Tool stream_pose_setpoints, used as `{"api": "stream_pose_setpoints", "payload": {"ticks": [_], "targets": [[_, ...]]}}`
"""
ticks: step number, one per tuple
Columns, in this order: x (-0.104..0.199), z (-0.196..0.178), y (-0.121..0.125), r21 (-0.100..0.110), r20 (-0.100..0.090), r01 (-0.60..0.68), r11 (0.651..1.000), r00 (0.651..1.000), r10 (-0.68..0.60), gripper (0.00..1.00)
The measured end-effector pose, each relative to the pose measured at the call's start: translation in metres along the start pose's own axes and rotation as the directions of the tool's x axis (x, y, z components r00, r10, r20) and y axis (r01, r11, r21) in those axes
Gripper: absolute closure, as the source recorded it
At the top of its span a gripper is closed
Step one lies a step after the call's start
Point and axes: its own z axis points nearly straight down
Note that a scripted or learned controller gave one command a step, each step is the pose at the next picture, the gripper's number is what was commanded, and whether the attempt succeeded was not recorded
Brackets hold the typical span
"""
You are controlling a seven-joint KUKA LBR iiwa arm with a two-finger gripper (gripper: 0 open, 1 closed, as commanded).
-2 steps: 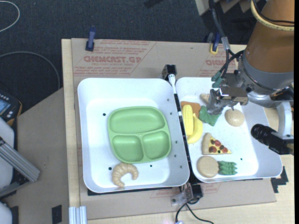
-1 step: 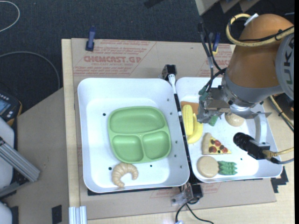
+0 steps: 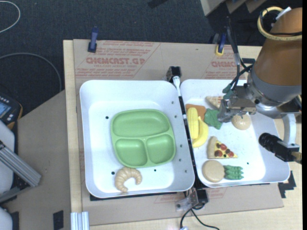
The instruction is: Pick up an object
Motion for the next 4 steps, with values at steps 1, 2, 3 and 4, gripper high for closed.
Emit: {"api": "stream_pose_setpoints", "payload": {"ticks": [1, 2, 3, 4], "targets": [[0.065, 0.008, -0.021, 0.009, -0.005, 0.011, 1.000, 1.000, -0.011, 1.00], [0.019, -0.109, -0.018, -0.011, -0.001, 0.000, 1.000, 1.000, 0.000, 1.00], [0.064, -0.117, -0.019, 0.000, -0.003, 0.009, 1.000, 1.000, -0.009, 1.00], [0.028, -0.059, -0.020, 0.012, -0.001, 0.000, 1.000, 1.000, 0.000, 1.00]]}}
